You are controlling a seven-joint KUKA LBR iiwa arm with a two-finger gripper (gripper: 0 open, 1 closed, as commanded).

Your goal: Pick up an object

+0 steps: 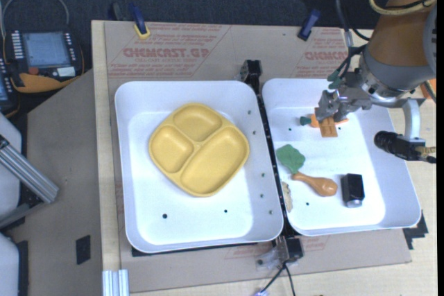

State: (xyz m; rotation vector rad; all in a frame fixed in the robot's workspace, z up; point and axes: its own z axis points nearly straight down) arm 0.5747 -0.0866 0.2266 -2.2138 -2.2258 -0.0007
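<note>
End effector (331, 114) sits low in the right shallow white bin (395, 215), over a small orange flat piece (326, 125) near the bin's back; maybe touching it, view too poor, and cannot tell its opening. Nearer the front: green leaf-shaped toy (291, 157), tan wooden-looking drumstick piece (317, 184), black boxy block (353, 189). Left white bin (132, 149) holds a yellow three-compartment plastic plate (199, 148).
</note>
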